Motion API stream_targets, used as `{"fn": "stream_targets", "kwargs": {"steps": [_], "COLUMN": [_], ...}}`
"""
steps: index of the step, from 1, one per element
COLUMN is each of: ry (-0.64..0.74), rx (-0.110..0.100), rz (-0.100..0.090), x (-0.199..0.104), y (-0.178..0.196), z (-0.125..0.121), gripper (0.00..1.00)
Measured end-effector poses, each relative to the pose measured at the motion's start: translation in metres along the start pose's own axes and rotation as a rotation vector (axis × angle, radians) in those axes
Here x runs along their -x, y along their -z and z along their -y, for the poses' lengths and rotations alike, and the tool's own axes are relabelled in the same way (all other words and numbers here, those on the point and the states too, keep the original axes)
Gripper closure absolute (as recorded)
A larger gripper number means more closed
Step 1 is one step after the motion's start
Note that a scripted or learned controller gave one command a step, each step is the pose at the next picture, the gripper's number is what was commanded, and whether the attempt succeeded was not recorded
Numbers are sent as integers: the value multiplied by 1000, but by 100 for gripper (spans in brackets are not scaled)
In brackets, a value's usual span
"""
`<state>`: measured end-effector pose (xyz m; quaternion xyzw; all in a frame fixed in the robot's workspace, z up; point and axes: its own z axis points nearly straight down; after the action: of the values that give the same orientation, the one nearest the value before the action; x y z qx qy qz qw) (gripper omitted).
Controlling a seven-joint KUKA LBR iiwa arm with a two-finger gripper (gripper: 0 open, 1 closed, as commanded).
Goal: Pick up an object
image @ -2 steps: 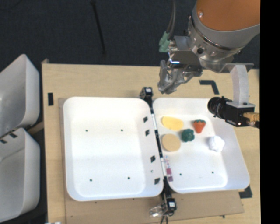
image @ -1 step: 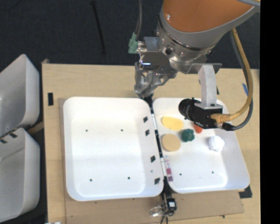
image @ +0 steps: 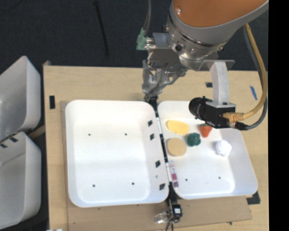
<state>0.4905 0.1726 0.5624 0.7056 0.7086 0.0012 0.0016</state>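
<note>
Gripper [image: 152,92] sits over the far end of the seam between the two bins; can't tell its state. Objects all in the right bin [image: 235,180]: yellow piece [image: 178,127], tan disc [image: 176,147], green lump [image: 193,140], orange piece [image: 206,131], white crumpled lump [image: 222,147], all nearer the camera and right of the gripper, none touching it.

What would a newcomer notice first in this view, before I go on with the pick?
The grey arm with its orange band fills the top, its gripper poised at the far end of the seam between the bins. In the right bin, small objects cluster: a yellow piece, a tan disc, a green lump, and a white wad.
</note>
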Motion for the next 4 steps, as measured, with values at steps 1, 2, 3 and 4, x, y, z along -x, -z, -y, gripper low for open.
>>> {"fn": "stream_targets", "kwargs": {"steps": [1,2,3,4], "ry": [2,4,6,7], "rx": [2,2,4,6], "rz": [1,1,2,2], "x": [1,2,2,3], "y": [11,21,32,43], "z": [-1,-1,-2,-3], "gripper": [100,100,100,100]}}
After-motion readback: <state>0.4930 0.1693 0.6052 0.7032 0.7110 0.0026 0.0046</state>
